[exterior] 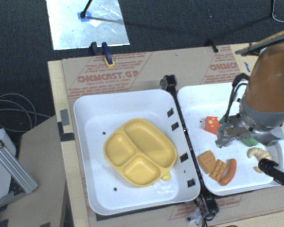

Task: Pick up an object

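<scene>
In the right bin lie an orange-red chunk, a ridged tan waffle-like piece, a reddish sausage and a pale curved piece. My gripper hangs over the middle of this bin, just right of the orange-red chunk and above the tan piece. The arm's wrist with its orange band comes in from the right and hides the bin's right part. I see nothing between the fingers.
The left bin holds a yellow three-compartment tray. A black divider with clips runs between the bins. Cardboard lines the bench under both bins. A shiny metal sheet lies at the back.
</scene>
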You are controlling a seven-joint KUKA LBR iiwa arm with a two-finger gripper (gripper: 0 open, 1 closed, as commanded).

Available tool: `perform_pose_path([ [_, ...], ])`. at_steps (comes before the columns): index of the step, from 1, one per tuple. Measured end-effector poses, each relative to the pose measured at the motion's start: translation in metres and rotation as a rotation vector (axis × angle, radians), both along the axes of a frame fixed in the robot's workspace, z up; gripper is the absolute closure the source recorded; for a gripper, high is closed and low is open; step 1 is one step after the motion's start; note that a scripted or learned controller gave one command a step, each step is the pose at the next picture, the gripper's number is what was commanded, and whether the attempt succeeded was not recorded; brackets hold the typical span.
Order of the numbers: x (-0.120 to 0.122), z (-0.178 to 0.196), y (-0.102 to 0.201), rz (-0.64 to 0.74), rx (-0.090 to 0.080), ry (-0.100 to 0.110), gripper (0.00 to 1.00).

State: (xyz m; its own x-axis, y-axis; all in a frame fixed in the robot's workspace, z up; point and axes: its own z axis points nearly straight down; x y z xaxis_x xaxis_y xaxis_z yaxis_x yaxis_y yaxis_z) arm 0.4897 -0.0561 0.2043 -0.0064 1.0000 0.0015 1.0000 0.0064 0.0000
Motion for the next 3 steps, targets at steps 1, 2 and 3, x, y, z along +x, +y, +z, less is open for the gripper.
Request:
perform_pose_path([
  [1,-0.003,-0.004,0.000,-0.005,-0.001,-0.001,1.00],
  [2,-0.003,-0.018,-0.002,-0.005,-0.001,0.001,1.00],
  [3,-0.003,-0.018,-0.002,-0.005,-0.001,-0.001,0.00],
])
